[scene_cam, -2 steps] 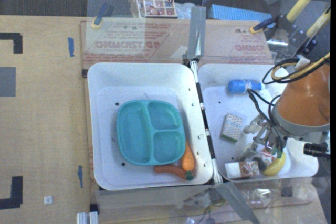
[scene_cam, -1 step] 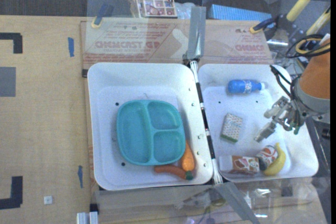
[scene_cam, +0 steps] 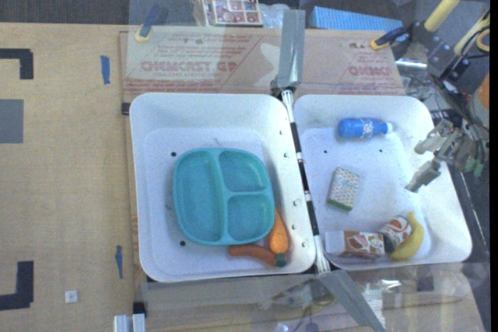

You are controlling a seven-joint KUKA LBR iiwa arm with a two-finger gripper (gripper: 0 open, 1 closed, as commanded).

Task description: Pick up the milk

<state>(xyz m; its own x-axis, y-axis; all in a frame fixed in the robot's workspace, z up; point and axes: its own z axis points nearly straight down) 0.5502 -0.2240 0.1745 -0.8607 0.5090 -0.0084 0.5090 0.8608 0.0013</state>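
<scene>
I see my gripper (scene_cam: 430, 161), fingers spread and holding nothing, over the right bin (scene_cam: 443, 233), well apart from the milk carton (scene_cam: 362, 243) lying at its near edge.

hand (scene_cam: 433, 159) over right bin (scene_cam: 443, 117) edge | milk (scene_cam: 362, 243) at front wall beside banana (scene_cam: 411, 239)
</scene>
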